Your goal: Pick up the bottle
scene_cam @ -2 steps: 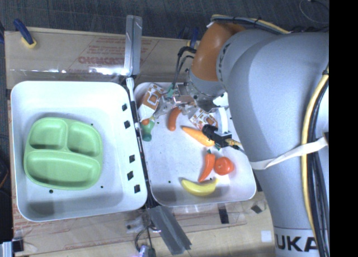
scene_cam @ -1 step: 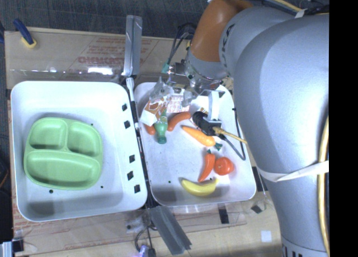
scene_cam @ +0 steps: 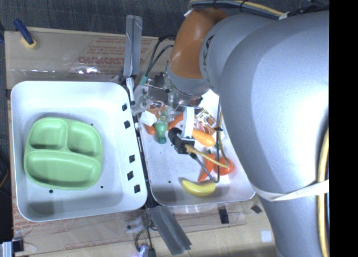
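Gripper (scene_cam: 157, 104): set low over the far left corner of the right bin (scene_cam: 168, 199), under the orange band (scene_cam: 193, 46) of the grey arm (scene_cam: 268, 99), which covers much of the bin's right side. Clutter and the wrist hardware hide its tip, so it cannot be told whether it is open or closed, and nothing can be seen held in it.

Green bottle (scene_cam: 161, 131): in the right bin, just beside the gripper on its near side and close to the bin's left wall. Its narrow end points toward the gripper. Whether the two touch cannot be told.

Small orange piece (scene_cam: 149, 129): just left of the bottle.

White carton with orange print (scene_cam: 203, 119): right of the bottle, partly under the arm.

Carrot (scene_cam: 203, 137): just beside the carton's near edge.

Red-orange item (scene_cam: 220, 165): nearer the camera than the carrot, at the arm's edge; its kind is unclear.

Banana (scene_cam: 198, 187): against the near wall of the right bin, well apart from the bottle.

Left bin (scene_cam: 72, 90): touches the right bin along their shared side and holds a green three-compartment plate (scene_cam: 62, 152) on its left half.

Cardboard-covered bench (scene_cam: 84, 49): beneath both bins, with a small blue object (scene_cam: 23, 31) at its far left corner.
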{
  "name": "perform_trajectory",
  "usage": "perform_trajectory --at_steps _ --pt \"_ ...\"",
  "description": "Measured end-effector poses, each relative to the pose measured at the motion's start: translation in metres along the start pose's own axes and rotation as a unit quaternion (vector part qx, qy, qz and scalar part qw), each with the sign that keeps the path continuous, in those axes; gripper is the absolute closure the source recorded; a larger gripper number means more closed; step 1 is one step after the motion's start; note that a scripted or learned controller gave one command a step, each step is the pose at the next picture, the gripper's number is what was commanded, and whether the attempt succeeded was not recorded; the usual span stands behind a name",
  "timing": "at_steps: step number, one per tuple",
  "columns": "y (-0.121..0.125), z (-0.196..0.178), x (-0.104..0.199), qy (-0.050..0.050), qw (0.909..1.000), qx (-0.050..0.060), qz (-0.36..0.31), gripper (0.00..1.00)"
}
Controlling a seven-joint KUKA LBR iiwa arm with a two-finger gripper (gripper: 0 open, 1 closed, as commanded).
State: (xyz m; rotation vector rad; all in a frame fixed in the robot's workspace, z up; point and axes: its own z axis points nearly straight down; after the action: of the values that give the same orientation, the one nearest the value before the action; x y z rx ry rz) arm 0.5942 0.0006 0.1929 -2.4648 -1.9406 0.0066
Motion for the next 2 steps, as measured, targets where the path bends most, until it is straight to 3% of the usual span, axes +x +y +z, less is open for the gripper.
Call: perform_trajectory --at_steps 1,2 --pt "-0.0318 0.0023 -0.0686 0.0 0.9993 0.0 0.038 0.0" --pt "-0.0318 0.0023 -0.0685 0.0 0.9993 0.0 0.038 0.0"
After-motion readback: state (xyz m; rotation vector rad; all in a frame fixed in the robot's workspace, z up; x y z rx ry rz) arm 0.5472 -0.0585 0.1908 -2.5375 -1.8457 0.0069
